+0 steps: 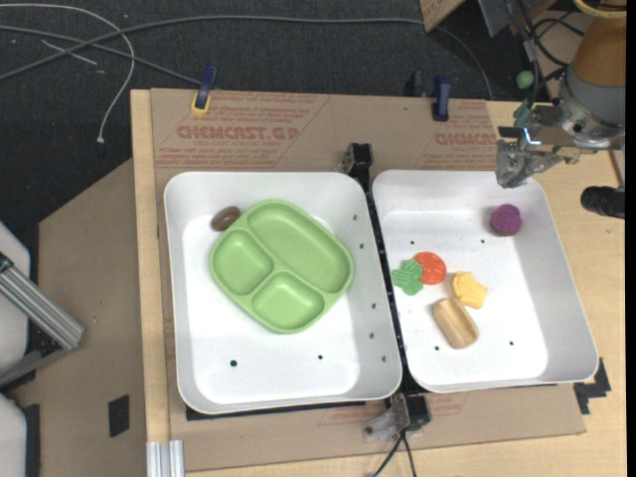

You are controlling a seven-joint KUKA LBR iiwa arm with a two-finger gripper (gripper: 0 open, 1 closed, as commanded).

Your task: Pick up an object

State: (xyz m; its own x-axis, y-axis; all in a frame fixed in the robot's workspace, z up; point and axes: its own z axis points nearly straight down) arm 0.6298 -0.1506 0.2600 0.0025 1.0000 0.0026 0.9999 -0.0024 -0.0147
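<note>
Hovering at the far edge of the right bin [556, 266], the gripper [510, 172] is seen carrying nothing; its finger state cannot be told. Approach appears underway. The purple ball [506, 219], just below it, would need a short descent.

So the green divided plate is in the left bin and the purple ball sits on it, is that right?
Not quite. The green divided plate is in the left bin, but the camera view shows the purple ball lying in the right bin, near the gripper.
</note>
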